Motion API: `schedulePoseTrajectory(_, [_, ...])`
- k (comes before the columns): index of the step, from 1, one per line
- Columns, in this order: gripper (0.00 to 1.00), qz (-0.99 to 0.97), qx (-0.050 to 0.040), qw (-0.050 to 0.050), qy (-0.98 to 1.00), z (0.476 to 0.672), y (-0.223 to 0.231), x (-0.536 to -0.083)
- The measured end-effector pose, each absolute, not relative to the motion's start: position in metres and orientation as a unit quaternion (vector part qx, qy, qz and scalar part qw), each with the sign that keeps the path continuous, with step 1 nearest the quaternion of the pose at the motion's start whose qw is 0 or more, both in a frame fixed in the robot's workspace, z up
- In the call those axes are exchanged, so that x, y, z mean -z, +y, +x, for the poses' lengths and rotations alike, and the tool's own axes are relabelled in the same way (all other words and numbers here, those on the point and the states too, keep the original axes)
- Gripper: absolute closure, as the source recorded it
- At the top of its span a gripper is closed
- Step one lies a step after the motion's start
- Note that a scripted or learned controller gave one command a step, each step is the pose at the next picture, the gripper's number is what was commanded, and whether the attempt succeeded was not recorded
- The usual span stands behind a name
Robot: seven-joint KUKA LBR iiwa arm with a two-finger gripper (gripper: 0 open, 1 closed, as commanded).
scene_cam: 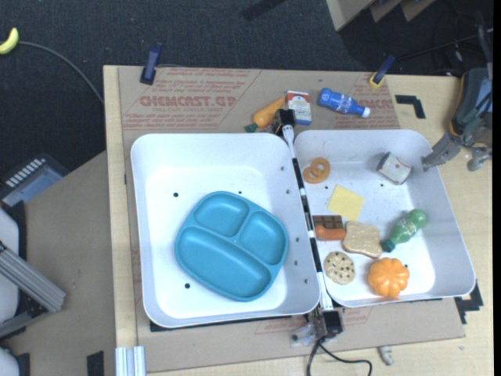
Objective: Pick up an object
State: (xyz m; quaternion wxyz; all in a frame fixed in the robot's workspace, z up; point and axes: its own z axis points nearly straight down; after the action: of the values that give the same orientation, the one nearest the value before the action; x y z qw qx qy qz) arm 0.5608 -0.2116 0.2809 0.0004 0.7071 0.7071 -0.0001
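The right bin (450, 233) holds several toy foods: an orange ring (317, 170), a yellow cheese slice (346, 202), a grey-white block (394, 167), a green bottle (405, 229), a slice of toast (362, 240), a brown bar (329, 227), a cookie (339, 267) and an orange pumpkin (388, 277). My gripper (457, 155) hangs over that bin's far right rim. It is open, with nothing between its fingers. Its nearer fingertip (435, 156) stands just right of the grey-white block, apart from it.
The left bin (149, 210) holds a blue divided plate (230, 244). Behind the bins on the board lie a carrot (268, 113), a small carton (298, 106) and a blue bottle (343, 103). Blue clamps (150, 63) grip the board's far edge.
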Motion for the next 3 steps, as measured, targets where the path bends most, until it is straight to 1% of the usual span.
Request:
schedulePoseTrajectory(1, [0.0, 0.707, 0.0009, -0.002, 0.707, 0.554, -0.206, -0.1])
schedulePoseTrajectory(2, [0.0, 0.706, -0.0009, 0.001, 0.708, 0.613, -0.167, -0.087])
schedulePoseTrajectory(3, [0.0, 0.706, -0.001, 0.0, 0.708, 0.643, -0.212, -0.085])
